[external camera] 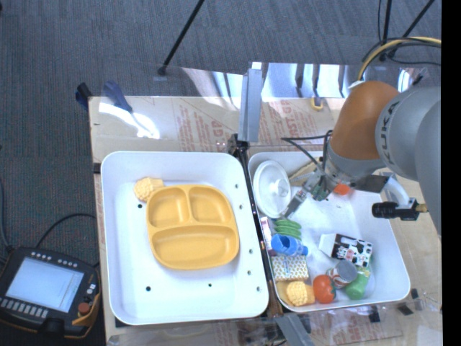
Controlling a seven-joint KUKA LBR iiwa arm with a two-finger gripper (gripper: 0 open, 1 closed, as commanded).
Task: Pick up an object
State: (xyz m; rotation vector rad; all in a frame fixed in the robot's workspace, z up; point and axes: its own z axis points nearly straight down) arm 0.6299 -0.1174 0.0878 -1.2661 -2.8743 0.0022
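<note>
Two white bins sit side by side: the left bin [115,265] holds a yellow tray [192,225] with a small yellow waffle [147,187] at its upper left corner, and the right bin [392,254] holds a clutter of objects. The gripper [317,191] hangs low over the right bin's upper part, just beside a white bowl [271,186]; whether it is wide or narrow I cannot tell. Nearer the front lie a green pod [288,228], a blue cup [287,246], a cow-print box [351,250] and a tomato [323,288].
</note>
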